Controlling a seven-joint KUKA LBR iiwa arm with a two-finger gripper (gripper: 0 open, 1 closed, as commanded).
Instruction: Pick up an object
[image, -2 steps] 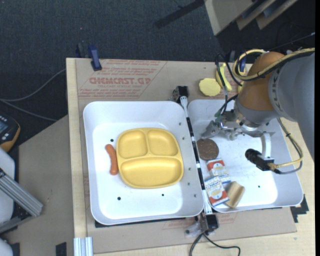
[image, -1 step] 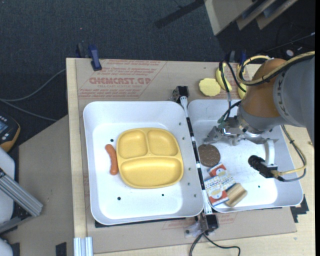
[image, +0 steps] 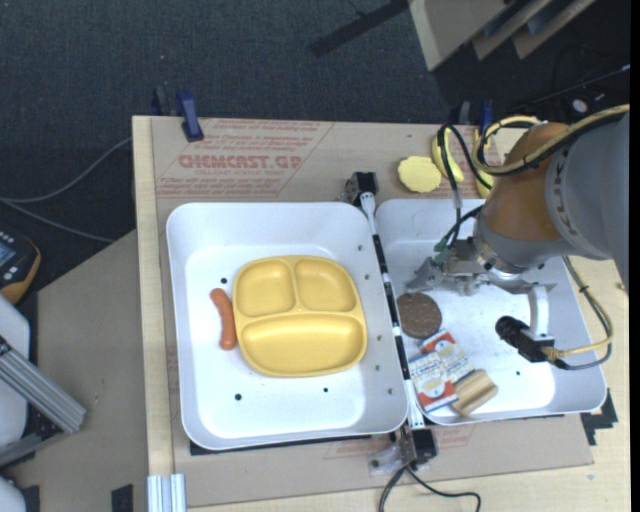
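In the right bin (image: 560, 390), a round, flat, dark brown patty (image: 419, 314) lies near the left wall, just below the gripper (image: 452, 275); whether the gripper is clamped or apart, I cannot tell. A red-and-white packet (image: 433, 366) and a tan bun (image: 473, 392) lie below the patty.
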